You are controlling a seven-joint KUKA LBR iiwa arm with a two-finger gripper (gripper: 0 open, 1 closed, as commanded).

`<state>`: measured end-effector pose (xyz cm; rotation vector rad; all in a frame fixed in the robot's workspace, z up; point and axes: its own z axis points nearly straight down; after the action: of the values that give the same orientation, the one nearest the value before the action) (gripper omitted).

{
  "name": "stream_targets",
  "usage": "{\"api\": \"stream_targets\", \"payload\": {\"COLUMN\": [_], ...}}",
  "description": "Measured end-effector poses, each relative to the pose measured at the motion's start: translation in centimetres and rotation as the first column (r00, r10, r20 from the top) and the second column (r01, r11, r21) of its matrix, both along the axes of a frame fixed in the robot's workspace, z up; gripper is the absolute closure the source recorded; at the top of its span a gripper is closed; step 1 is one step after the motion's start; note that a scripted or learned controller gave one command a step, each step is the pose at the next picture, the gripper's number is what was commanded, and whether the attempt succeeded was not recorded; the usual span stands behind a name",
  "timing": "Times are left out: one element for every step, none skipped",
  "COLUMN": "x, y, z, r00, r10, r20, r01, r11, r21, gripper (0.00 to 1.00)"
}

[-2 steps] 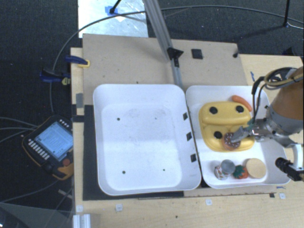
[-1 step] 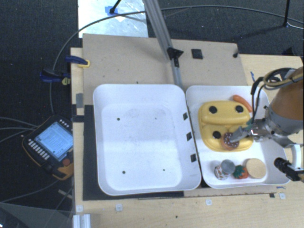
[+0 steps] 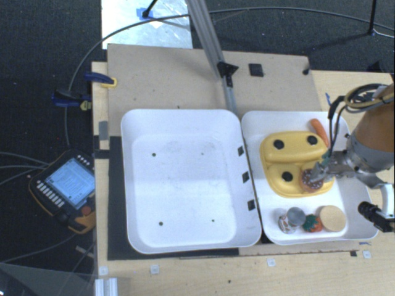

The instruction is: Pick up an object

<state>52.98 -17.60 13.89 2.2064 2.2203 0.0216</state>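
The right bin holds a large yellow toy with dark spots, an orange carrot at its far edge, and a dark red round object on the yellow toy's near right corner. Along the near wall lie a small grey and white piece, a red and green strawberry-like toy and a tan disc. My gripper reaches in from the right and sits low right over the dark red object. Nothing can be made out as lifted.
The left bin lies beside the right one with black clips on the shared wall. A metal pole slants over the bench's back. A teach pendant rests off the bench at the left.
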Motion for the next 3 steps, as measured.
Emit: {"api": "stream_targets", "payload": {"x": [-0.3, -0.2, 0.2], "y": [-0.3, -0.4, 5.3], "z": [4.5, 7.3, 6.5], "r00": [1.0, 1.0, 1.0], "r10": [-0.002, -0.001, 0.004], "r20": [-0.012, -0.013, -0.016], "r01": [0.002, 0.001, -0.004], "r11": [1.0, 1.0, 1.0], "r21": [-0.004, -0.003, -0.001], "gripper": [1.0, 1.0, 1.0]}}
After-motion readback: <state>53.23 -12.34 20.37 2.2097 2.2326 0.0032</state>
